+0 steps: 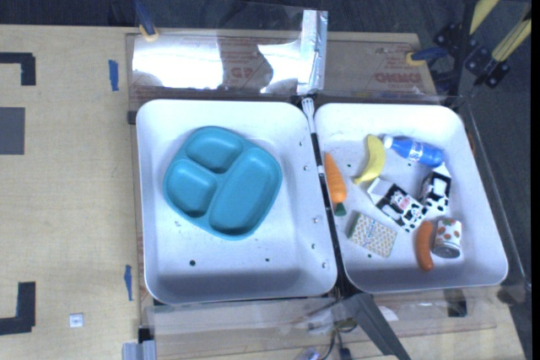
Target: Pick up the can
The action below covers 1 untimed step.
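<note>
A: Where is the can?

B: In the right bin, down at about four o'clock, lying close to the rim. It is a small can with a patterned label, tipped on its side as far as I can judge.

A: And the gripper, what is it doing?

B: I cannot tell. No arm is over the bins at this moment, so I can say nothing of how wide it stands or what it has.

A: What might spoil the pick, then?

B: Crowding, mostly. A sausage lies touching the can at its nine o'clock side, and a black-and-white toy cow sits just beside it toward twelve. A finger coming down could land on the sausage or take both together.

A: Anything else?

B: The bin wall at three o'clock leaves little room for the outer finger, and a can on its side may roll off.

A: The left bin?

B: It bears a blue plate, well apart.
</note>
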Motion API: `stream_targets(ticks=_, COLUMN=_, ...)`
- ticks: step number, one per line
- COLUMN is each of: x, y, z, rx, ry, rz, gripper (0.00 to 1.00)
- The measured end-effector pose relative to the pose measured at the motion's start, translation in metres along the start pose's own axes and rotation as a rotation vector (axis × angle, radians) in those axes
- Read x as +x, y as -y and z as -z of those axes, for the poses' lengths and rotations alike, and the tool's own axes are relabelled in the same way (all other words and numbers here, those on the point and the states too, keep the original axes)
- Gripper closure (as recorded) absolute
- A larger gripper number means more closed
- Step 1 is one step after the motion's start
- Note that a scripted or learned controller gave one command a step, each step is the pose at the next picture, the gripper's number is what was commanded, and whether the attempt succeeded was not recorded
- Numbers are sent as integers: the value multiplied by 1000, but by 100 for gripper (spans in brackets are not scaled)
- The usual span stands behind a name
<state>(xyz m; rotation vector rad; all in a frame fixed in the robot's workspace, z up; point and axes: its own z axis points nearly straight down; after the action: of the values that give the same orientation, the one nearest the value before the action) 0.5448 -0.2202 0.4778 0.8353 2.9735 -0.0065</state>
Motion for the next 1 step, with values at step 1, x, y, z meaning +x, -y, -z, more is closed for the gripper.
stream_targets(ticks=1, x=-2, y=0, z=12, rx=-2, ry=11, rz=0, gripper=100)
